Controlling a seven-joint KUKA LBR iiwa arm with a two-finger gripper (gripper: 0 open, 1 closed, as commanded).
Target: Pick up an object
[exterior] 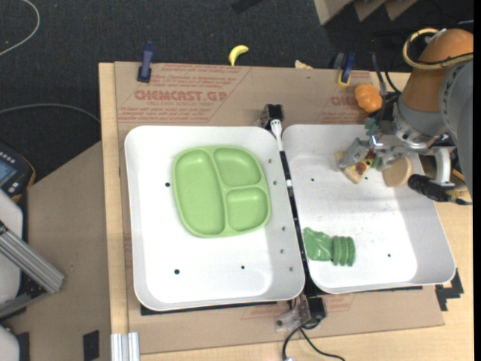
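Hand [359, 159] sat low over far right white bin [376, 224], apparently at grasp step; grip state: cannot tell. Ribbed green plastic object [329, 247] lay near-left in that bin. Next: confirm grasp, lift.

Green divided plate [222, 192]: light green, three compartments, rounded corners, flat in left bin, approx centre, slightly rotated. Dark green ribbed obj [329, 247]: soft-looking, lumpy at left end, ridged at right, lying on its side in right bin near front-left corner, close to the bin's left wall. Small tan/beige obj w/ red spot [355, 169]: in right bin toward back, sitting right at gripper tip; too small to ID, can't tell if gripped. Tan rounded piece [397, 171]: just right of it, by bin's right side.
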